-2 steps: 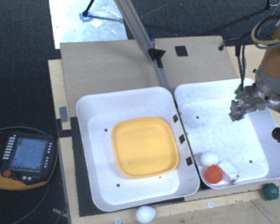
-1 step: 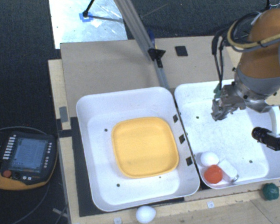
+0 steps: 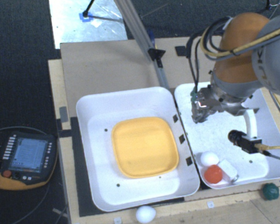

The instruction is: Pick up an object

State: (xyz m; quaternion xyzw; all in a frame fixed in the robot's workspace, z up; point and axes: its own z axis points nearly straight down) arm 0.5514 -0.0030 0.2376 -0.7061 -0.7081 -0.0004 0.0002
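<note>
Camera view shows the gripper (image 3: 199,113) hanging over the right bin (image 3: 276,118), its opening impossible for me to tell; the orange ball (image 3: 214,174) and white ball (image 3: 208,158) sit apart at the near edge, probably rolled there

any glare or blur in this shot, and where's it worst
Camera view: the white bins are bright, nearly washed out; glare hits the shiny floor patch at top; the metal two-finger gripper looks soft, its fingers unreadable; the yellow square plate is evenly lit.
</note>
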